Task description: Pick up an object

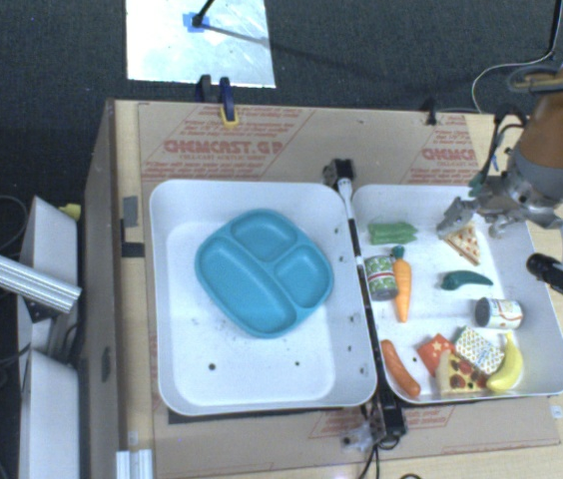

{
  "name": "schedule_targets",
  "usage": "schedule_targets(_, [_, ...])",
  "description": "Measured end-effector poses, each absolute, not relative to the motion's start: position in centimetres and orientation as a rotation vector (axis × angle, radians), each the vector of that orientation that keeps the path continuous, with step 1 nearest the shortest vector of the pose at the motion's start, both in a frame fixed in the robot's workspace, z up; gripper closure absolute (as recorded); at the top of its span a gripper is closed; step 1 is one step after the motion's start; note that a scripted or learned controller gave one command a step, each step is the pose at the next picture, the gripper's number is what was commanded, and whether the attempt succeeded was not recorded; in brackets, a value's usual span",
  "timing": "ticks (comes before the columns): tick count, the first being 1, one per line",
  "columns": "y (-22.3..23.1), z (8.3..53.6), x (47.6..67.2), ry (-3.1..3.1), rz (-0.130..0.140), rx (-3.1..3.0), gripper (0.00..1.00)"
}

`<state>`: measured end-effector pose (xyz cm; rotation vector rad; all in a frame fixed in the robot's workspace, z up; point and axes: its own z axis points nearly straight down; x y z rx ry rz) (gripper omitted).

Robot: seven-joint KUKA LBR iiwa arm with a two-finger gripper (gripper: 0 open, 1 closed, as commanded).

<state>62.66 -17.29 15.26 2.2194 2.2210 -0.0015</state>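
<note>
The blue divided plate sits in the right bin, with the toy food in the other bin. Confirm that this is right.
Not right: the camera view shows the blue divided plate in the left bin, not the right. The toy food, such as the carrot and banana, lies in the other bin, the right bin.

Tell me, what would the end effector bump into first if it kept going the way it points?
Probably the pizza slice. The end effector points down-left just above it in the right bin, though height is unclear.
</note>
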Motion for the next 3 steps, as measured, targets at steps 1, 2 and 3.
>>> schedule_targets(1, [-9.4, 11.8, 64.8, 2.227, 0.004, 2.216, 0.0])
schedule_targets(2, [-14.2, 15.8, 66.2, 2.22, 0.003, 2.217, 0.0])
schedule_targets(3, [-20.8, 11.6, 66.8, 2.221, 0.0, 2.218, 0.0])
